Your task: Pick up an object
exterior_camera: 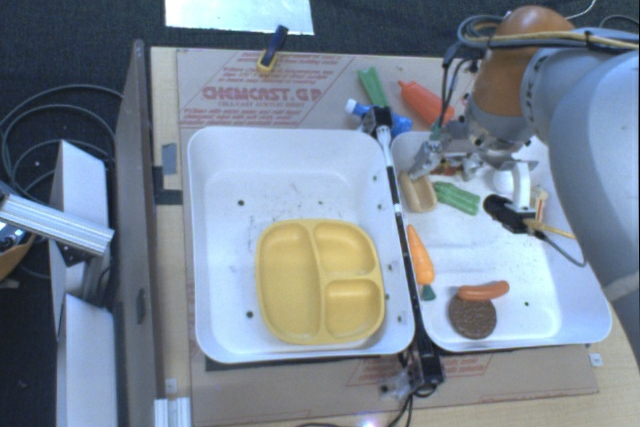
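My gripper (pixel 436 158) hangs low over the far left corner of the right bin (pixel 570 315). Just below it a tan wedge-shaped piece (pixel 418 193) lies against the bin's left wall, and a green pod (pixel 457 198) lies beside that. An orange carrot (pixel 421 257) rests along the left wall nearer the front. At the front of the same bin sit a reddish sausage (pixel 483 291) and a round brown patty (pixel 472 317). Nothing shows as lifted off the bin floor.
The left bin (pixel 220 215) holds a yellow divided plate (pixel 320 281). Behind the bins, on the cardboard, lie a green piece (pixel 372 87), an orange-red piece (pixel 423 100), small blue pieces (pixel 400 126) and a yellow-and-blue tool (pixel 270 53). The arm covers the right bin's far right.
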You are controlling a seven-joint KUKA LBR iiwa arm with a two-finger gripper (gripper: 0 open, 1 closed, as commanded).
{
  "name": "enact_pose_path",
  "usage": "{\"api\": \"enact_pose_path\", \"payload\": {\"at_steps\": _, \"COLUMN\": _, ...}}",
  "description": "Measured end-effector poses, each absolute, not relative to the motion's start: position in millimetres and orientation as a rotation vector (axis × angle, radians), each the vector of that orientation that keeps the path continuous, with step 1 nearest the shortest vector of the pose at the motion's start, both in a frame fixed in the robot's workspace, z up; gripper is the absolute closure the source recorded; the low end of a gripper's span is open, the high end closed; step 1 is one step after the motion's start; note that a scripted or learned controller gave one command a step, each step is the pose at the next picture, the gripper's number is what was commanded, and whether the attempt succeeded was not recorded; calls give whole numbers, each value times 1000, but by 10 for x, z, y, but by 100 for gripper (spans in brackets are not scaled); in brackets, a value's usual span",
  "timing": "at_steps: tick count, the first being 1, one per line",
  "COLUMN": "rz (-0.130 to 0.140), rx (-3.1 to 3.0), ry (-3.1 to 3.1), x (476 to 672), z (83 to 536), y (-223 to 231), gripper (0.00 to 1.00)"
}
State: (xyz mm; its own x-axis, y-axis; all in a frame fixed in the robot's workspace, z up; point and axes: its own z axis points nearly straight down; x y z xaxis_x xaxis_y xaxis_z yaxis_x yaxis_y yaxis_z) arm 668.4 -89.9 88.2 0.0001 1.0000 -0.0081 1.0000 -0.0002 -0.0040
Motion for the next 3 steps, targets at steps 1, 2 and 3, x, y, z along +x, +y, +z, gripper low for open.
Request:
{"api": "enact_pose_path", "payload": {"at_steps": 1, "rz": 8, "rx": 2215, "ry": 2215, "x": 6620, "z": 884, "y": -922, "gripper": 0}}
{"api": "enact_pose_path", "payload": {"at_steps": 2, "rz": -10, "rx": 2223, "ry": 2224, "x": 6684, "z": 882, "y": -906, "gripper": 0}}
{"api": "enact_pose_path", "payload": {"at_steps": 3, "rz": -12, "rx": 2222, "ry": 2220, "x": 6683, "z": 883, "y": -893, "gripper": 0}}
